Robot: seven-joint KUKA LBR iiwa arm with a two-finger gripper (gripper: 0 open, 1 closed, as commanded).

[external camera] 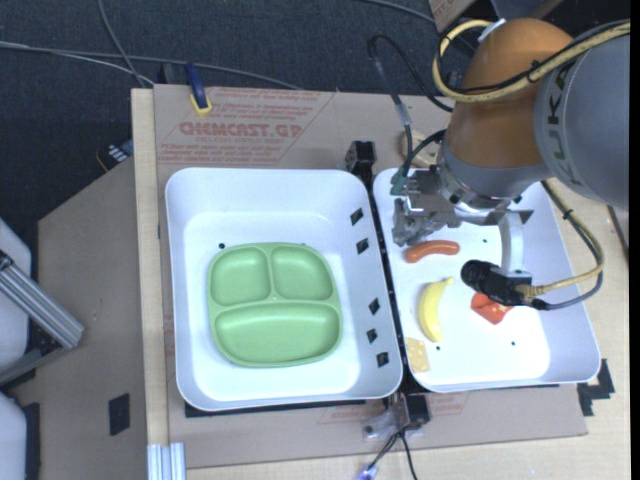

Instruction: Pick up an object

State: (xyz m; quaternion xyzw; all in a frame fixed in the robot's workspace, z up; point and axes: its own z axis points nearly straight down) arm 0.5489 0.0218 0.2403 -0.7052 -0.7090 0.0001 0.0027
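Over the right bin (560, 353), the grey arm comes in from two o'clock, its orange band topmost, and bends down to the pincer (412, 230) at the bin's ten o'clock corner; how wide it stands, I cannot tell. Just at its five o'clock lies an orange sausage (431, 251); a banana (432, 308) lies further toward six.

Two white bins (190, 268), one green divided plate (274, 304), one banana (432, 309), one orange sausage (431, 252), one red piece (490, 310).
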